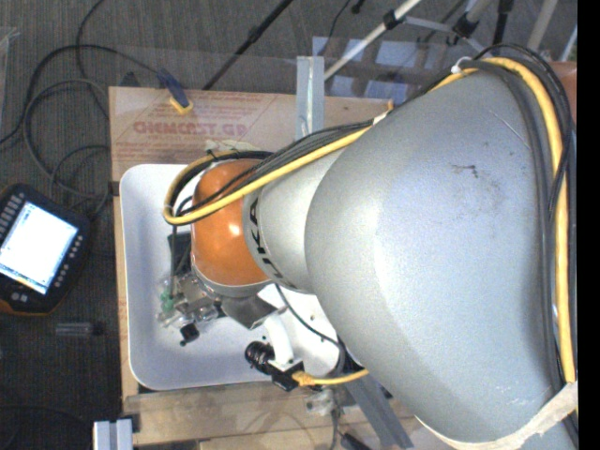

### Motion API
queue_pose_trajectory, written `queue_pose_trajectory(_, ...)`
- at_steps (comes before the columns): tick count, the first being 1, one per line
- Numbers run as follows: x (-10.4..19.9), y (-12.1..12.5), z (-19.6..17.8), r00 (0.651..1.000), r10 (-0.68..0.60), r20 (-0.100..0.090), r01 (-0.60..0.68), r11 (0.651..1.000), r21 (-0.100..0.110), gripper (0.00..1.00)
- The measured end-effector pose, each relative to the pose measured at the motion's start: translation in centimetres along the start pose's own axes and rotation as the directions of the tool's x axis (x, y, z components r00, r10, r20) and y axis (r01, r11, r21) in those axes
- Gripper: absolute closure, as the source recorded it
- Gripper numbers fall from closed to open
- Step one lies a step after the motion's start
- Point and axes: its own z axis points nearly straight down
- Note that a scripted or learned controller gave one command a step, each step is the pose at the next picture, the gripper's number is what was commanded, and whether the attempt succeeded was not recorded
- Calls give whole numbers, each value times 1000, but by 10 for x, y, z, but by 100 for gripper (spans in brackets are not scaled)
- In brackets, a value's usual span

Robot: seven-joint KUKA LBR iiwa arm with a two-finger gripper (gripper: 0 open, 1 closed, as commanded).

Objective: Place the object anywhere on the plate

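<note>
The grey arm (422,251) reaches in from the right and covers most of the bench. Its orange band (223,228) hangs over the left white bin (141,251). Below the band, the gripper (183,306) sits low over the bin's left half, seen as a cluster of metal and black parts with a small green bit. The wrist and the arm hide whatever lies under and to the right of the gripper.
A brown cardboard sheet (216,125) lies under the bin's far edge. A yellow cable (281,162) runs along the arm. A hand-held pendant with a lit screen (37,251) and loose black cables (56,111) lie on the floor to the left.
</note>
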Motion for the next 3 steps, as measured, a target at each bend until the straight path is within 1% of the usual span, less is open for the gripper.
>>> queue_pose_trajectory(1,-85,25,-20,982,187,2,-187,982,17,100)
queue_pose_trajectory(2,-84,25,-21,982,187,1,-187,982,17,0)
queue_pose_trajectory(3,-21,32,10,927,376,3,-376,927,-9,0)
